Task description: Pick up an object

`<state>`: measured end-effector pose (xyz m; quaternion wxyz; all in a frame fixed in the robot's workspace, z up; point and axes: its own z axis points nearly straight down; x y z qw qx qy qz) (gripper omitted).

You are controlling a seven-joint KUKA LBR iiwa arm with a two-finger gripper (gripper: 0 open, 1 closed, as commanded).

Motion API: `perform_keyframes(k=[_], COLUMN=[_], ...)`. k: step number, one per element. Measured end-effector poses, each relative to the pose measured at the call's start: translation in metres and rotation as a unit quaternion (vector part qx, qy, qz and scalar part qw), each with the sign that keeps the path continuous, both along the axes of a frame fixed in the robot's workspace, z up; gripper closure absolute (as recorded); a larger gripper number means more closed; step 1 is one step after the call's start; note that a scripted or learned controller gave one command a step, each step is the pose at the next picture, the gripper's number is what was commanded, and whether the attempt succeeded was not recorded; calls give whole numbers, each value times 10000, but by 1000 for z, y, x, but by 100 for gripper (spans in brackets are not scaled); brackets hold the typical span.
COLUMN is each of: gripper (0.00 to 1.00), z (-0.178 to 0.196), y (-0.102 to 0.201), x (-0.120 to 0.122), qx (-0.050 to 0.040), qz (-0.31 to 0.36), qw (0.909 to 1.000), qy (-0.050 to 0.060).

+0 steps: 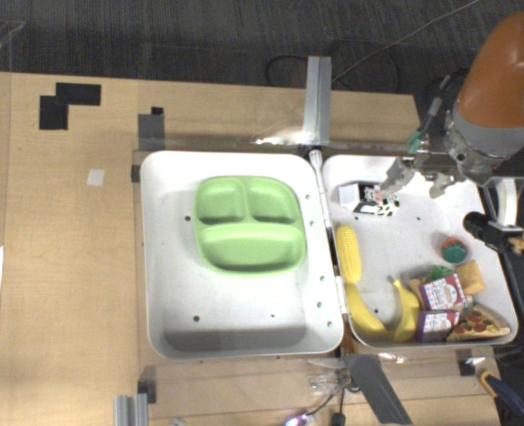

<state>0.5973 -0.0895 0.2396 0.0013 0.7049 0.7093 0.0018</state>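
With its two fingers spread apart and nothing between them, the claw (419, 180) hovers over the right white bin's (413, 229) far end, so closing there would likely miss the small black-and-white packet (369, 200) just left.

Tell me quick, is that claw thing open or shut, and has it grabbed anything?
Gripper: open, fingers spread above the right bin, holding nothing.

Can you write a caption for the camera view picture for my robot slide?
End effector hovers above the right bin holding a banana and corn; a green tray sits in the left bin.
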Motion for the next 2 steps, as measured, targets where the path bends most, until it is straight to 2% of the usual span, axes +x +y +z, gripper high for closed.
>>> perform_keyframes(k=[1,2], gripper=[0,0], z=[-118,-145], y=[-15,-9], x=[57,77], qx=[-9,-25], qz=[303,436], qw=[9995,9990], qy=[-62,-79])
